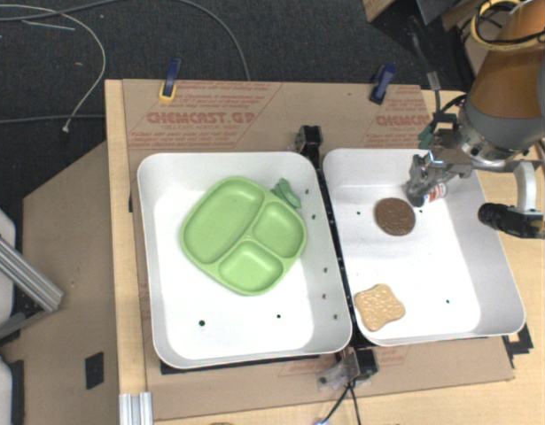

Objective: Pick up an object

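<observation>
Gripper (424, 188) jaw state can't tell, hovering just beside round brown cookie-like disc (395, 216) in right shallow white bin (485, 277), tan square cracker (379, 306) nearer front; risk: 2 fingers close off-centre, flat disc slides away.

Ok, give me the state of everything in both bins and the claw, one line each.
Green tray: flat, right way up, left bin.
Green bit: at the tray's upper right edge.
Brown disc: flat, right bin, beside the claw.
Cracker: flat, right bin's lower left.
Claw: low over right bin, grip unclear.
</observation>
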Available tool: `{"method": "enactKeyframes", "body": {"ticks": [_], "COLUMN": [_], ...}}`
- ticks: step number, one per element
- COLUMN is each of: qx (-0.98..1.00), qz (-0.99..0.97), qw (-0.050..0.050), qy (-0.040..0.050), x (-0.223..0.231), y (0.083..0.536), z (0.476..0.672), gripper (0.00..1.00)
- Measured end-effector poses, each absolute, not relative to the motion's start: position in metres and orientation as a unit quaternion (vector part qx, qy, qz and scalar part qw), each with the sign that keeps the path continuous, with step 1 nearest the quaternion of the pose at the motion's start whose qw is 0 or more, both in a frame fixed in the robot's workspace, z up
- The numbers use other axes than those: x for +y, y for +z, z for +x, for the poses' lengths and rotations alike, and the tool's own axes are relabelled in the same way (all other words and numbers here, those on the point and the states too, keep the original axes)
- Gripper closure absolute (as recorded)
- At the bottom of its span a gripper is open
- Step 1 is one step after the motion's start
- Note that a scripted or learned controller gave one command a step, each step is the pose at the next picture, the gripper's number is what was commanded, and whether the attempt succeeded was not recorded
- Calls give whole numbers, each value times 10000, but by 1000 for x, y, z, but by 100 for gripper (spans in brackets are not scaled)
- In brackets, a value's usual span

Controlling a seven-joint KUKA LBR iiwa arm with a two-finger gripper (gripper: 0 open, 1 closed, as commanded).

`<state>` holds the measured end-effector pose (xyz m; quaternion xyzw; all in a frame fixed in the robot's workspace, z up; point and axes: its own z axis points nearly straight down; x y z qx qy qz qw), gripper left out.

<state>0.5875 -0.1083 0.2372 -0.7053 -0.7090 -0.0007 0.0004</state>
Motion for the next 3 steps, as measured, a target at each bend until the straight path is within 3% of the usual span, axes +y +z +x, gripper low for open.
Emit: {"method": "enactKeyframes", "body": {"ticks": [2,3], "qx": [-7093,-7095], "qz": [-7049,-7047], "qw": [24,22], "qy": [2,-2], "x": [8,61], "y": [226,235], "z": [580,566], "gripper": [100,100]}}
